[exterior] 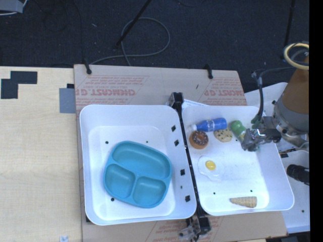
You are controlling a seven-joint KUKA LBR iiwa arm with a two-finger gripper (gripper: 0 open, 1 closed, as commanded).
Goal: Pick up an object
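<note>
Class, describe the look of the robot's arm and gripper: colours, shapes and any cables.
The arm is a thick rounded grey body with an orange band above the wrist. Its small metal two-finger gripper is grey and dark, and a thin dark cable runs up beside it.

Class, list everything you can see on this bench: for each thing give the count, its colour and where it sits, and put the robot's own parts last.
Bins: two, white, side by side; left bin, right bin.
Divided tray: one, blue, in the left bin.
Bottle: one, blue, lying at the back of the right bin.
Doughnut: one, brown, right bin, near the divider.
Cookie: one, tan with dark specks, right of the doughnut.
Green object: one, back of the right bin, beside the gripper.
Fried egg: one, white with yellow yolk, middle of the right bin.
Wedge-shaped piece: one, tan, front of the right bin.
Cardboard sheet: one, brown, under the bins.
Gripper: one, grey, low over the right bin's right side.
</note>
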